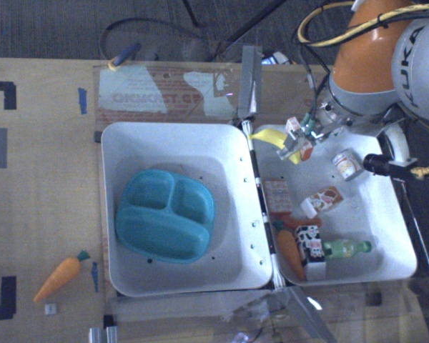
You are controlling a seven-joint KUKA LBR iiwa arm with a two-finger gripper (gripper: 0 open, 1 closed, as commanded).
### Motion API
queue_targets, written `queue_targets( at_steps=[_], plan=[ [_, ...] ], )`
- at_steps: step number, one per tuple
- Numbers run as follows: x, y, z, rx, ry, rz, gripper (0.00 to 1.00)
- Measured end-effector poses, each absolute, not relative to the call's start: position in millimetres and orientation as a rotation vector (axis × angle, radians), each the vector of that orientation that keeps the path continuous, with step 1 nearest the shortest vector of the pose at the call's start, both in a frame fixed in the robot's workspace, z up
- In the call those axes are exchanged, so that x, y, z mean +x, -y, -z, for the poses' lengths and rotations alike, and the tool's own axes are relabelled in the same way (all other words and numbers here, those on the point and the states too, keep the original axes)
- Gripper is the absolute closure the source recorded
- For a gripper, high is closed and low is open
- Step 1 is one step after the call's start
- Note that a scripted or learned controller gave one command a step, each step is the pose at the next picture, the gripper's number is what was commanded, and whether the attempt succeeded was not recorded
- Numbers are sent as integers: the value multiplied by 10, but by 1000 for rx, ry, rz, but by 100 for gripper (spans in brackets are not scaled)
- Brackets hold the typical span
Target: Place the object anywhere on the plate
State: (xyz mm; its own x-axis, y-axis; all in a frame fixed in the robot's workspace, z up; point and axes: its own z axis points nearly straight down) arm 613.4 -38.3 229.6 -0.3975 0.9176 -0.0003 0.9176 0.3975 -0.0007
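A blue divided plate lies in the left bin. My gripper hangs over the top left of the right bin, right at a yellow banana-like object by the bin's back left corner. The gripper overlaps the yellow object's right end, and whether it holds it is unclear. Other objects in the right bin are a small can, a small carton, an orange carrot, a black-and-white box and a green bottle.
A printed card lies flat at the right bin's left wall. Another toy carrot rests on the bench, left of the bins. The divider between the bins stands between gripper and plate.
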Motion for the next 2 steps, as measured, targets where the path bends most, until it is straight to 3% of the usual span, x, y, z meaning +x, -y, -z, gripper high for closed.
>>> queue_targets(
  at_steps=[1, 2],
  plan=[
    [5749, -275, -1841, -1974, 2443, -1, 100],
    [5839, -986, -1860, -1896, 2506, 2, 100]
  ],
)
